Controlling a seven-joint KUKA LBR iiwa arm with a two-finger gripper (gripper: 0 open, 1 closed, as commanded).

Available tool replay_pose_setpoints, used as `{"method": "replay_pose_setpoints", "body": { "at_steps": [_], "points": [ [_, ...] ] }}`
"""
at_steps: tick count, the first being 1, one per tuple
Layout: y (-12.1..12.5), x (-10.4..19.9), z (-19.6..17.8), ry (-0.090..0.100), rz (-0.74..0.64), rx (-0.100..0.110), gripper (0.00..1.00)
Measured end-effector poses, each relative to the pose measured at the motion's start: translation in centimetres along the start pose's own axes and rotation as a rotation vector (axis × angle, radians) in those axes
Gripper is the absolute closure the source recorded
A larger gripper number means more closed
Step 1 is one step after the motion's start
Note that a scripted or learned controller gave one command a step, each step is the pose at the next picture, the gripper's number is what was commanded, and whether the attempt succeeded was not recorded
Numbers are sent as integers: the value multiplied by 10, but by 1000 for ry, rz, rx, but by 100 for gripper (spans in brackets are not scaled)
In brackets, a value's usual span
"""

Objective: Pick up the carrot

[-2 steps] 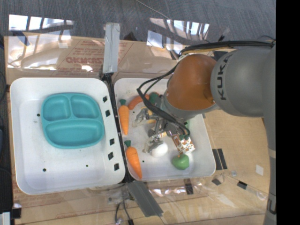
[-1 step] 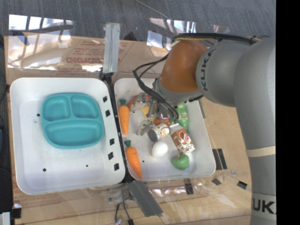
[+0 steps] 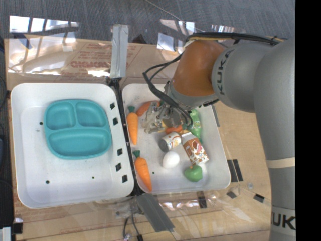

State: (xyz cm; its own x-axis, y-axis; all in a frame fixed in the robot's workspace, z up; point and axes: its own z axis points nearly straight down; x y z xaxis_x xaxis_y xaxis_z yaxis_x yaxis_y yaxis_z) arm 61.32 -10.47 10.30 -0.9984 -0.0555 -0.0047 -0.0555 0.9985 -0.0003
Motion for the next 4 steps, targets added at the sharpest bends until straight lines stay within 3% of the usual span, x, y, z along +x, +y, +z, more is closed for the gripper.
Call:
{"method": "replay_pose_setpoints", "body": {
  "at_steps": [1, 2, 3, 4],
  "points": [
    [60, 69, -91, 1, -502, 0, 100],
    [61, 68, -100, 2, -506, -1, 100],
    [95, 106, -143, 0, -698, -1, 100],
    [120, 103, -186, -4, -987, 0, 100]
  ]
}}
